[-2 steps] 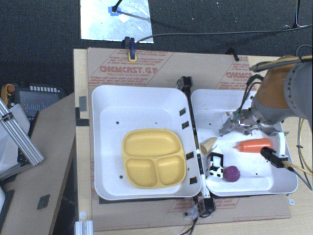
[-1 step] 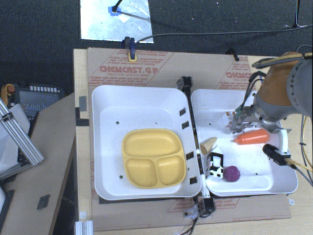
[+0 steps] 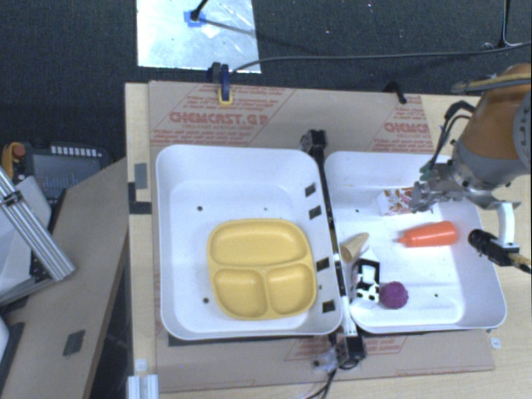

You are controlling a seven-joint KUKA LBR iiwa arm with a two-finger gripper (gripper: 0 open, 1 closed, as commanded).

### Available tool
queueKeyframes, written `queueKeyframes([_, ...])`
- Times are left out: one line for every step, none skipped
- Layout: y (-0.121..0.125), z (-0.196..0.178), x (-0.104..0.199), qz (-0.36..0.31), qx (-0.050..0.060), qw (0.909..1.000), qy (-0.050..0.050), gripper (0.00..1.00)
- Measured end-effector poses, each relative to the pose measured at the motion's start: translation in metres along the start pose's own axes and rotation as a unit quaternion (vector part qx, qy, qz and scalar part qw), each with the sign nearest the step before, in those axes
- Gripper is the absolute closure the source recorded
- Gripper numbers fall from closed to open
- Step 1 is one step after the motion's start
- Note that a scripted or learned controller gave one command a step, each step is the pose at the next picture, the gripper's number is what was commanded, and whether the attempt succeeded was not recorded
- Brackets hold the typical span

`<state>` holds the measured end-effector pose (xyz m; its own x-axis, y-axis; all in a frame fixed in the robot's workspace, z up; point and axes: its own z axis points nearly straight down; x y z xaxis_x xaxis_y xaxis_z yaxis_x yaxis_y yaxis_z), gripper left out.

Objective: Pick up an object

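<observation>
The counter (image 3: 137, 248) is pale wood, and a sheet of brown printed cardboard (image 3: 274, 110) lies on it beneath both bins. Behind it, along the top of the frame, the floor is dark, with a shiny silver sheet (image 3: 195, 23) at upper left and a thin cable (image 3: 374, 56) running across to the right. At the far left edge sit a handheld controller (image 3: 54, 165) and a metal rail (image 3: 33, 235).

The left bin (image 3: 179, 173) fills the centre-left of the frame. A yellow divided tray (image 3: 260, 267) lies flat in its lower middle.

The right bin (image 3: 490, 302) touches it along a black clipped seam. Near that seam, at the bin's lower left, lie a tan wedge (image 3: 355, 245), a black-and-white block (image 3: 366, 281) just below it, and a purple ball (image 3: 394, 294) just beside the block. An orange carrot (image 3: 429, 235) lies on its side in the middle of the bin. Above and to its left is a small printed packet (image 3: 394, 201).

The gripper (image 3: 421, 196) comes in from the right edge and sits low over the packet's right end, just above the carrot. Whether the fingers are spread or pressed together cannot be made out.
</observation>
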<state>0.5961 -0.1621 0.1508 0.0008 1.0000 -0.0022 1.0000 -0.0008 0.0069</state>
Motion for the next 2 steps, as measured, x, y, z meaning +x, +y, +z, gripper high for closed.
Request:
queueKeyframes([0.012, -0.059, 0.0, -0.003, 0.0, 1.0, 0.0, 1.0])
queueKeyframes([0.013, -0.08, 0.0, -0.003, 0.001, 1.0, 0.001, 1.0])
